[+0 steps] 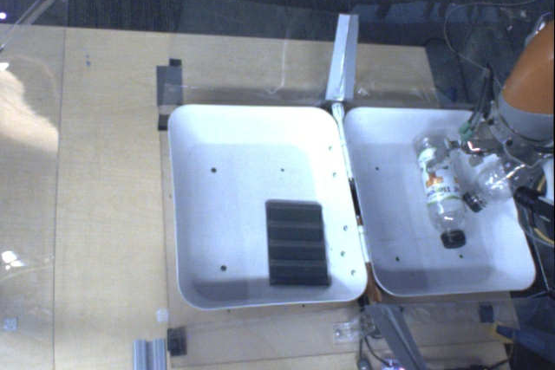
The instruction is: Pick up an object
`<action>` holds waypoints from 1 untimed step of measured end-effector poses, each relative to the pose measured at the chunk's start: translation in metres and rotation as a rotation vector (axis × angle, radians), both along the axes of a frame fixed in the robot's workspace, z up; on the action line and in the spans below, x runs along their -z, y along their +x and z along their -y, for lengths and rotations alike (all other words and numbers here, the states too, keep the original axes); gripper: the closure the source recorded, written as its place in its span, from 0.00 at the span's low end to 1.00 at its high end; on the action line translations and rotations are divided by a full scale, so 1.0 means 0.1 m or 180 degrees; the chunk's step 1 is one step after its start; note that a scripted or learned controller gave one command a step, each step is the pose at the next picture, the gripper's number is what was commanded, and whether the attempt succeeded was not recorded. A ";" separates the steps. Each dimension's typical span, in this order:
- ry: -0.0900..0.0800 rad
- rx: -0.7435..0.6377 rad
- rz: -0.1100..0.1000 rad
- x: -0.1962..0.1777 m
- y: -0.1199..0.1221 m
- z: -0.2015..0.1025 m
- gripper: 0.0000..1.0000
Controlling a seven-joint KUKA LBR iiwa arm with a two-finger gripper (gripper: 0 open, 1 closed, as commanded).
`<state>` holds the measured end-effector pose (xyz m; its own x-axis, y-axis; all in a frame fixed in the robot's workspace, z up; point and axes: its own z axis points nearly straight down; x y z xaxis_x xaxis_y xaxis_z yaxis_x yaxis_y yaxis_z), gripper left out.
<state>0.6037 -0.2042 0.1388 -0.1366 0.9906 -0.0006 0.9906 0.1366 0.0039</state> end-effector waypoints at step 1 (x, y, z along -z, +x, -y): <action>-0.0017 -0.0188 0.0057 0.45 0.07 -0.28 0.00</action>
<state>0.6105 -0.1767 0.0940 -0.1947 0.9808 -0.0087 0.9806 0.1949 0.0206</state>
